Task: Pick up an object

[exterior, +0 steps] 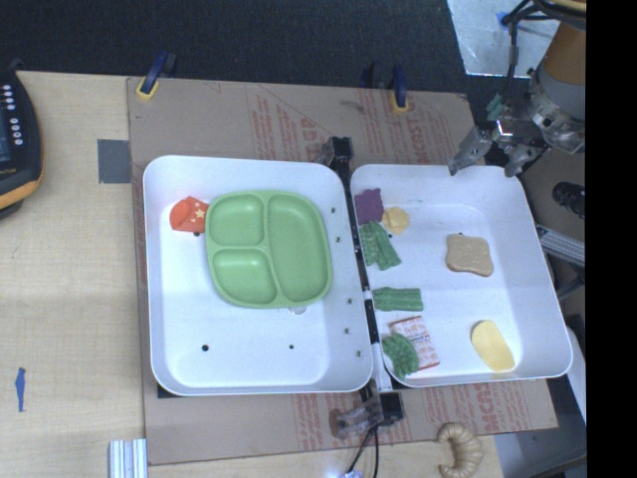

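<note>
My arm: orange band w/ yellow ring above, grey metal wrist, black cable looping alongside, end effector w/ two dark fingers, blue bit up top

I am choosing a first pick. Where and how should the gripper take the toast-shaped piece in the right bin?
Grip the toast piece across its two side edges, coming straight from above. It lies flat and apart from the other items in the right bin, so the fingers likely have room. The gripper is open near the bin's far edge.
</note>
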Controlling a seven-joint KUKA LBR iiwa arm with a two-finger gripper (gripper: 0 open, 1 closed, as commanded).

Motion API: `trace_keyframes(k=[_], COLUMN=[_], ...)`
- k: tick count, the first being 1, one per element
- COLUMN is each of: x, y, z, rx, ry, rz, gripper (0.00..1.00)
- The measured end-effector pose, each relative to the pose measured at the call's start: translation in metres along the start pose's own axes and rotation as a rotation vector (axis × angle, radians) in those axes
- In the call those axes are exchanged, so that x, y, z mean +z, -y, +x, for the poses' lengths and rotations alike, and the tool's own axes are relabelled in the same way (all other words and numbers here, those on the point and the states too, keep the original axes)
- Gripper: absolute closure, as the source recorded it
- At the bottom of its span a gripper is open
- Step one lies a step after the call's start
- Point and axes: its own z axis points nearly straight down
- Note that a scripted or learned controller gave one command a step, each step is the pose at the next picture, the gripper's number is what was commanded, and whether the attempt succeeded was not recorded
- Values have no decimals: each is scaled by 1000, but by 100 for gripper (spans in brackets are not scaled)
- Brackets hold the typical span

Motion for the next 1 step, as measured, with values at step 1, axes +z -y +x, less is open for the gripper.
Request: trace_keyframes(k=[1], x=[159], y=[45], z=[-6], rx=[0], ry=[1], rz=[5], gripper=[0])
